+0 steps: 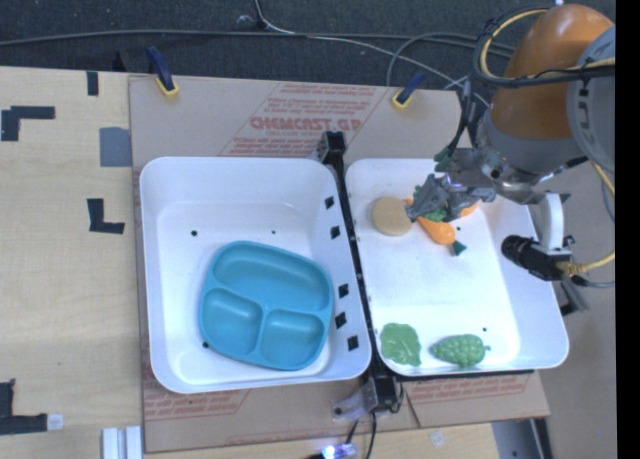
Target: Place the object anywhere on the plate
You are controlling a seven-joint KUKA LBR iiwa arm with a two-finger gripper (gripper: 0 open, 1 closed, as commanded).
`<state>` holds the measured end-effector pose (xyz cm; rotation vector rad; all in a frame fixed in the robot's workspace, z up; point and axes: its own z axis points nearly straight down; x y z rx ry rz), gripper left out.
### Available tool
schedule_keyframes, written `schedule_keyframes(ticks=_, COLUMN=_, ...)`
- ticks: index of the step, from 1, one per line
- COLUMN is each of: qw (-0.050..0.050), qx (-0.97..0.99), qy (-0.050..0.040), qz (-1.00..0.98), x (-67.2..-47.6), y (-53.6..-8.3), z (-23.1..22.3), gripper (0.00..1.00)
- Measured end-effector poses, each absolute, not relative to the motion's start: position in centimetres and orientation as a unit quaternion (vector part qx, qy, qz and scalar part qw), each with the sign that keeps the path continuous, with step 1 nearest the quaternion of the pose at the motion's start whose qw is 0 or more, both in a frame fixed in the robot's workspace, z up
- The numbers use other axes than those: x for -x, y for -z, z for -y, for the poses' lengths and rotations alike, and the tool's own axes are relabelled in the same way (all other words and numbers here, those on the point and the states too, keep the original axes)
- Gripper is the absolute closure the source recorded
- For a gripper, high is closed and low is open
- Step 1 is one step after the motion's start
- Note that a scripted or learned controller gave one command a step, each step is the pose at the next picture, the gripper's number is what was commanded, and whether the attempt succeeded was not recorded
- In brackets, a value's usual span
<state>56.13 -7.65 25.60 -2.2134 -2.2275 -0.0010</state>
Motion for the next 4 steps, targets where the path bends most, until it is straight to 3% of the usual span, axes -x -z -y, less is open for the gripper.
schedule_keyframes(ticks=4, qw=0.002, qx=0.705, qy=-0.0017, qz=0.709, x=-51.9, y=-21.3, z=-13.1, gripper=1.0)
